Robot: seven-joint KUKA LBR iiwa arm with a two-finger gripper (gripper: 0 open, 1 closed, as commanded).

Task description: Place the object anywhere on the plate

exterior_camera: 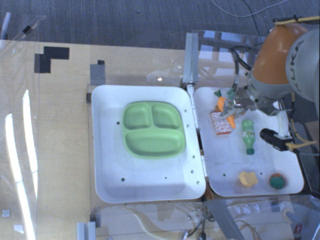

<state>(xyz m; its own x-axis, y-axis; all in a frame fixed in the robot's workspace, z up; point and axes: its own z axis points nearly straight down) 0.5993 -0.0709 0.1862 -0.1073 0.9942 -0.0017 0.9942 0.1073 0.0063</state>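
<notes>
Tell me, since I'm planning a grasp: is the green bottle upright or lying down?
Lying down. The bottle shows its full length flat on the right bin's floor, cap end toward the camera.

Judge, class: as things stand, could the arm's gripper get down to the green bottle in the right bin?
Probably yes: the green bottle lies apart from other items, open from above, and the gripper hovers nearby over the carrot.

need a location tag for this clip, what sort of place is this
Probably a robotics lab pick-and-place bench. Two shallow white bins sit side by side; one holds a green divided plate, the other toy food like a green bottle. The gripper hangs over it, and loose cables cross the carpet.
</notes>
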